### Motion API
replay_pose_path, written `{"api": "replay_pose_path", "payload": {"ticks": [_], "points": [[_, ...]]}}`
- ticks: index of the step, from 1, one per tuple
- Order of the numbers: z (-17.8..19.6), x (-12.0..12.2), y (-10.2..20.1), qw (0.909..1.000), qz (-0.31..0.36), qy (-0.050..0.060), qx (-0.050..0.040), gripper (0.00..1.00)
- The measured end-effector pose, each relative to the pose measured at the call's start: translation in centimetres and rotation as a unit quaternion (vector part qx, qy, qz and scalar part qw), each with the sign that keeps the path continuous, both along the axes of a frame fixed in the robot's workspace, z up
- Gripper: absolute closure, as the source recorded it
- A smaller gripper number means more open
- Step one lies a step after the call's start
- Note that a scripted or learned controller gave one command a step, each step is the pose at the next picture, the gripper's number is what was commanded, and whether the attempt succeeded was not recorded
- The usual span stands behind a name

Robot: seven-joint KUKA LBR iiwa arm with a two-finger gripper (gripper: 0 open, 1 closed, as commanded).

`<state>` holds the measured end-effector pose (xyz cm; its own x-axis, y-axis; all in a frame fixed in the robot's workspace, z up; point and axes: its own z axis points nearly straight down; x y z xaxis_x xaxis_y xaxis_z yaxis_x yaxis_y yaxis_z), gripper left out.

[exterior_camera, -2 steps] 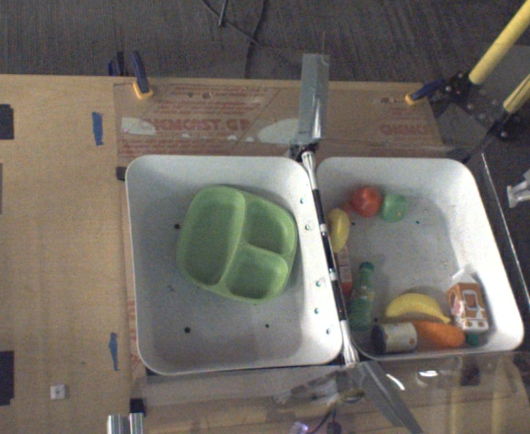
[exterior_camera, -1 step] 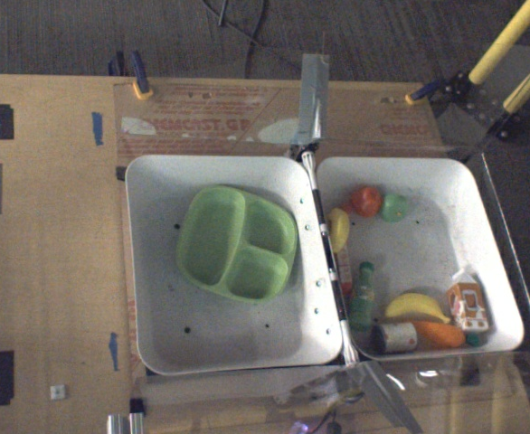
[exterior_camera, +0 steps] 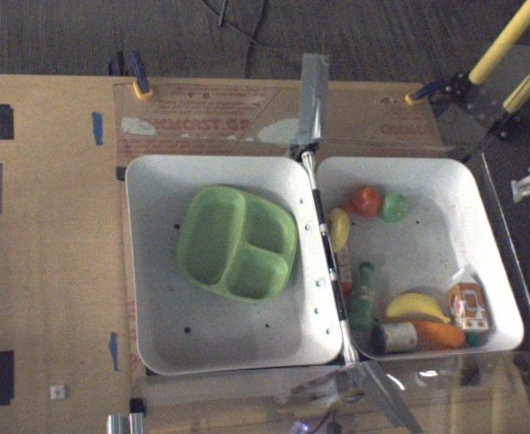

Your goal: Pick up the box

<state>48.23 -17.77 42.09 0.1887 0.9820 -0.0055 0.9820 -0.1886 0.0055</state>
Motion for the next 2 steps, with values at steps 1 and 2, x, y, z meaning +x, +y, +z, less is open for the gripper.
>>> {"api": "replay_pose_path", "payload": {"ticks": [1, 2], "points": [[1.08, 0.1, -0.05, 1.0, 0.0, -0.002, -0.0015, 1.0], [1.06, 0.11, -0.03, 1.0, 0.0, -0.002, -0.0015, 0.0]]}}
